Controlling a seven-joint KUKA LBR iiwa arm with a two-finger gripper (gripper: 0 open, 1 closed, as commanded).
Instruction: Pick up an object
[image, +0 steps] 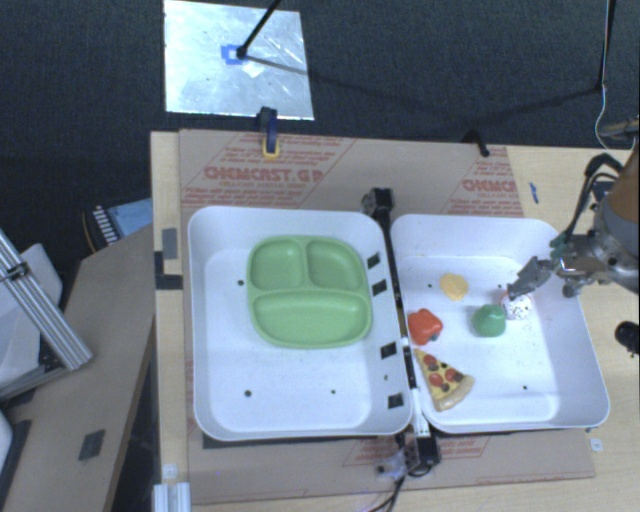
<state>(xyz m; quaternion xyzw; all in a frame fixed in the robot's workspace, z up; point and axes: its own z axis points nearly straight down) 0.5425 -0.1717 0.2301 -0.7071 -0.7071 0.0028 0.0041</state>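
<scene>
The right bin (575, 385) holds several small toys. A yellow piece (454, 287) lies near the middle, with a red pepper-like piece (425, 325) to its lower left. A green round piece (489, 321) sits right of the red one, and a pizza slice (444, 379) lies near the bin's front left. A small white speckled object (518, 308) rests just right of the green piece. My gripper (521, 286) reaches in from the right, low over the bin, its tip just above the white speckled object and close to the green piece.
The left bin (215, 400) contains a green divided plate (308, 292). Black clips (392, 300) line the divider between the bins. Cardboard lies under both bins, and a shiny sheet (238, 60) lies at the back.
</scene>
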